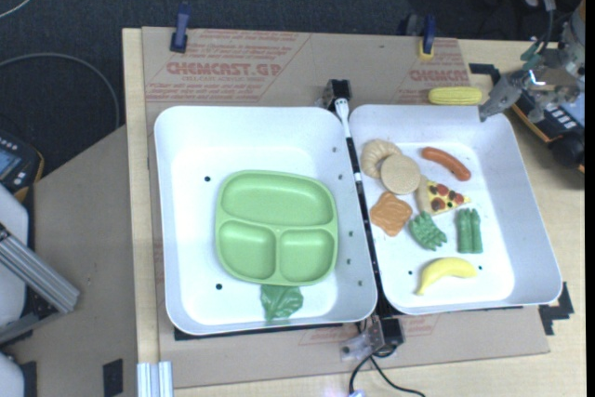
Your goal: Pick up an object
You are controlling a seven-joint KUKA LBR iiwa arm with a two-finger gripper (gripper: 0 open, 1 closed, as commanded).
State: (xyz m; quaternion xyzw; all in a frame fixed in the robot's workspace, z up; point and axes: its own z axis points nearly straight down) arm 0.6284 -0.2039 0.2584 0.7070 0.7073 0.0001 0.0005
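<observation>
In the right bin (pixel 521 200) we see seven toy foods lying loose. A tan cookie pair (pixel 390 165) sits near the left wall, one round overlapping the other. Just below it lies an orange nugget (pixel 391 214). A red sausage (pixel 447 164) lies slanted toward the far side. A pizza slice (pixel 441 197) rests mid-bin, with green broccoli (pixel 428 231) and asparagus (pixel 469 230) just beneath, and a yellow banana (pixel 444 272) nearest us.
</observation>
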